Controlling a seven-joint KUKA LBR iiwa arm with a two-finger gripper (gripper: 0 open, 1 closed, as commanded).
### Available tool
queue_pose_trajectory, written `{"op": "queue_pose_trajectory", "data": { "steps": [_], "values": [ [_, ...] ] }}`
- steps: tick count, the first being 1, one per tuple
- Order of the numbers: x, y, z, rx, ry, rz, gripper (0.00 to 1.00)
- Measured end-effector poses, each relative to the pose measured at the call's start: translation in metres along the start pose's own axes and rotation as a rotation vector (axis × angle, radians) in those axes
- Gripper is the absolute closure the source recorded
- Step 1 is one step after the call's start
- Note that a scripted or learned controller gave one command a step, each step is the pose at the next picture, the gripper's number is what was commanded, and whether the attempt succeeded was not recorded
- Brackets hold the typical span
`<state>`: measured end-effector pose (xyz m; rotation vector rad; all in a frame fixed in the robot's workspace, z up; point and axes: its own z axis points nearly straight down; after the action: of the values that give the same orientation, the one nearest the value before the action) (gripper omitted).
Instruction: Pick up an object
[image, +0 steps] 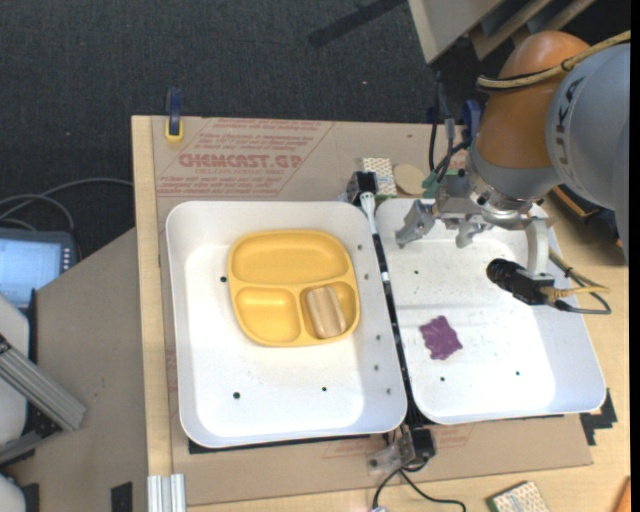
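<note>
A small purple flat piece (440, 337) lies in the right bin (560, 385), near its middle. In the left bin (200, 380) a yellow three-compartment plate (290, 258) holds a tan block (323, 311) in its lower right compartment. My gripper (438, 230) hangs over the far left part of the right bin, well behind the purple piece. It is open, its two grey fingers (409, 229) spread apart with nothing between them.
The two bins meet along a ridge (385, 300) just left of the gripper. A tan board (250, 155) lies under both bins. The grey and orange arm (525, 120) fills the upper right.
</note>
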<state>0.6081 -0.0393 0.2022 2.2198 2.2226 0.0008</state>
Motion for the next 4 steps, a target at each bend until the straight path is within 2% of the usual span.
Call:
{"op": "queue_pose_trajectory", "data": {
  "steps": [1,2,3,4],
  "values": [
    [-0.062,-0.034,0.087,0.012,-0.002,0.008,0.00],
    [-0.072,-0.064,0.120,0.008,0.001,0.004,0.00],
    [-0.066,-0.127,0.118,0.007,0.002,0.004,0.00],
    [-0.067,-0.124,0.107,-0.002,-0.002,0.005,1.00]
  ]
}}
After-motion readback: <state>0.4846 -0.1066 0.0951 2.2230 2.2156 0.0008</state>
